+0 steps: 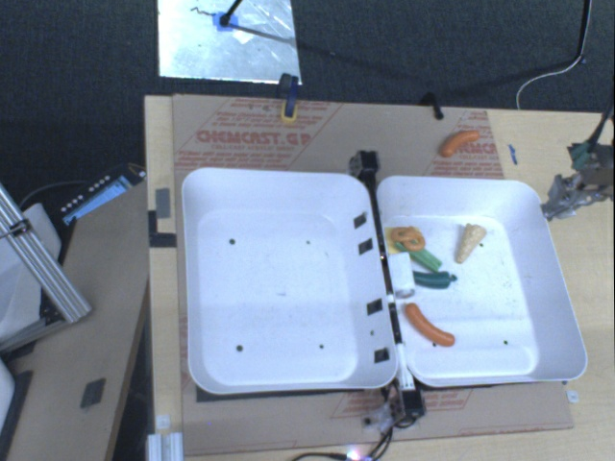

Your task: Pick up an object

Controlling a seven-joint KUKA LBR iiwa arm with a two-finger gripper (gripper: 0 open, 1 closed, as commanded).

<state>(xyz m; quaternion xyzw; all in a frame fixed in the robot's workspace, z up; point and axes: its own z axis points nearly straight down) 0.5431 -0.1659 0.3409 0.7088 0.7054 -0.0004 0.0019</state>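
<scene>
The right bin (538, 257) holds a few small toy foods near its left side. An orange pretzel-like piece (405, 237) lies beside a green piece (426, 257). Below them rests a dark green bean shape (433, 279) next to a small white block (400, 279). An orange sausage (429, 324) lies nearer the front. A cream cone shape (469, 240) sits mid-bin. My gripper (577, 192) hangs at the far right edge of the view, above the bench just outside the right bin's back right corner, with nothing seen in it.
The left bin (279, 277) stands beside the right one, with black clips along the shared divider (384, 277). Another orange sausage (459, 143) lies on the cardboard behind the right bin. A foil sheet (229, 27) lies at the back left.
</scene>
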